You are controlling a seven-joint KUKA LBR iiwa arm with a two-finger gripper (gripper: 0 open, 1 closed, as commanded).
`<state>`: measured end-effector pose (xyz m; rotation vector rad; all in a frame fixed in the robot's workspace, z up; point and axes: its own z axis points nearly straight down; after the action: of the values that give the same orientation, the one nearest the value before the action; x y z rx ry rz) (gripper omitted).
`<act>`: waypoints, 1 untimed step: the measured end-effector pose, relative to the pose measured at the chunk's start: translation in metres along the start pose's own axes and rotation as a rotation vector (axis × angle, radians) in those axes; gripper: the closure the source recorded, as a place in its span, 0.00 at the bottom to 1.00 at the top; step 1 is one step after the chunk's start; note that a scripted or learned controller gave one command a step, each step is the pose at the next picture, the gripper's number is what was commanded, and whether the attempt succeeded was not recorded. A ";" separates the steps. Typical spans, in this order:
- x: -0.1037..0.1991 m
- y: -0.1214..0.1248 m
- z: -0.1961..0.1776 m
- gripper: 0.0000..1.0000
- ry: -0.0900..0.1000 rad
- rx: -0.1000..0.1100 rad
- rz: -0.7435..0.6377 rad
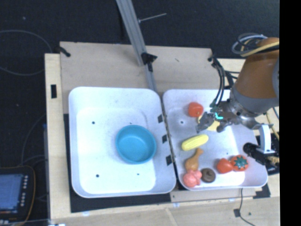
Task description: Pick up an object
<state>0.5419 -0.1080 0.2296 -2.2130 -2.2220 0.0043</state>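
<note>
Wooden bench (108, 65) bears two white bins (84, 102) over dark floor; end effector (210, 122) grip state unreadable

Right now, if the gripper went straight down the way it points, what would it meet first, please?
Probably the yellow plastic corn cob, lying just below the gripper in the right white bin; depth from this slanted view is uncertain.

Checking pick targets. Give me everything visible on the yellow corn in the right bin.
The yellow corn looks like a plastic toy cob, stubby and rounded, bright yellow with a paler end. It lies flat on the floor of the right bin, near the middle, long axis tilted slightly up toward the view's right. The brown drumstick-shaped toy sits just below it, close or touching; I cannot tell which. The hand hangs just above and right of it, not on it.
</note>
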 end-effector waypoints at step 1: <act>0.000 0.001 -0.003 0.00 0.000 -0.006 0.000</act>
<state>0.5431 -0.1080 0.2324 -2.2155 -2.2256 -0.0017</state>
